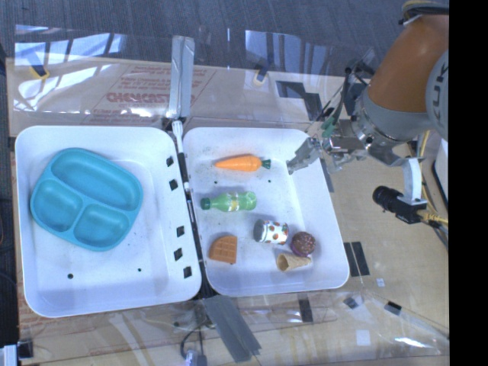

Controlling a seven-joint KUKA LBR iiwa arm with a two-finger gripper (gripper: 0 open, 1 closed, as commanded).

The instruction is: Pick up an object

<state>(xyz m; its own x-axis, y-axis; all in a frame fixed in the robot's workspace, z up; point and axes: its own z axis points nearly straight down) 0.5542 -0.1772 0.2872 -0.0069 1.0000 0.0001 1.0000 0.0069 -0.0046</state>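
The right bin [324, 204] holds several small items. An orange carrot [240, 163] lies near its far side, with a green bottle [229, 202] on its side just below. Toward the front are a brown waffle piece [223, 249], a small patterned can [271, 232] and an ice cream cone with a dark scoop [297, 253]. My gripper [299, 160] hangs over the bin's far right corner, a short way right of the carrot's green tip. Nothing shows in its grasp.
The left bin [30, 280] holds a blue divided plate [85, 198]. A ridge with black clips [180, 204] separates the two bins. The grey and orange arm [396, 82] reaches in from the upper right, with cables around its wrist.
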